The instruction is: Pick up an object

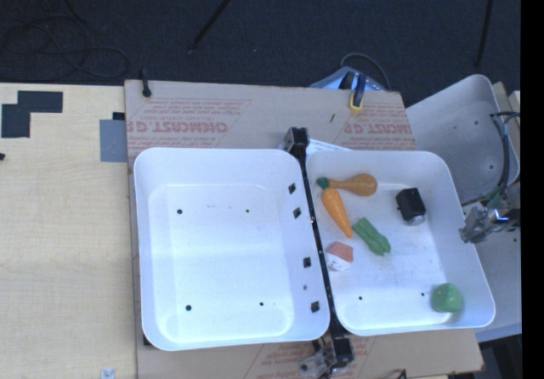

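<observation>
The right bin [425, 166] holds several small objects. An orange carrot [336, 210] lies beside a tan gourd-shaped piece [355, 184] near the divider. A green pepper-like piece [371, 235] and a small red and white block [340, 253] sit near the middle. A black object [410, 204] rests toward the right, and a green ball [446, 297] sits in the front right corner. My gripper [481, 224] hangs just outside the right bin's right rim, apart from every object. The grey arm [459, 122] rises behind it.
The left bin [161, 173] stands beside the right one, joined by a black divider strip [308, 233]. Both rest on a cardboard sheet [212, 118] on the wooden bench [59, 224]. Cables and a yellow clip [357, 101] lie behind the bins.
</observation>
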Available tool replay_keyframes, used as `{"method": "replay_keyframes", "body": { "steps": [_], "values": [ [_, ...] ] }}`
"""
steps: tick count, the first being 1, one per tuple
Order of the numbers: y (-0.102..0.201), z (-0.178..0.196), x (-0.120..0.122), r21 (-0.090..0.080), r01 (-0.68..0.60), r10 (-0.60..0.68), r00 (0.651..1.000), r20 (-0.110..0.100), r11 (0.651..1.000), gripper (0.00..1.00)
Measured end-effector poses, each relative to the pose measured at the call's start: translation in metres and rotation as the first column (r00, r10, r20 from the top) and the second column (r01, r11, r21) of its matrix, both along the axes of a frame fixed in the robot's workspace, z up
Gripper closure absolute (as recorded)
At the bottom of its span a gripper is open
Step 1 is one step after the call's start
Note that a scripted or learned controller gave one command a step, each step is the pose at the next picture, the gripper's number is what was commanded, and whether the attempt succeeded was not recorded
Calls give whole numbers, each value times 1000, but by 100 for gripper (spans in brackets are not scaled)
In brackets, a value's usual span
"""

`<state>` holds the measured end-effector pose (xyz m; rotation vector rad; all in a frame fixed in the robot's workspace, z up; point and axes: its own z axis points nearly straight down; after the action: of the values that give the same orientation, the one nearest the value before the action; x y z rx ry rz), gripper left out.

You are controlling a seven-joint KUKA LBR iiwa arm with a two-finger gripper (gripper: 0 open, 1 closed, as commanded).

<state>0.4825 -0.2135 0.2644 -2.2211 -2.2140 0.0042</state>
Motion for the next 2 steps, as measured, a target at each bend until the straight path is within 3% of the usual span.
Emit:
{"method": "replay_keyframes", "body": {
  "steps": [1, 2],
  "values": [
    [94, 94, -6, -2, -10, 10, 1000, 9, 1000, 100],
    [144, 147, 86, -3, -11, 11, 1000, 13, 1000, 100]
  ]
}}
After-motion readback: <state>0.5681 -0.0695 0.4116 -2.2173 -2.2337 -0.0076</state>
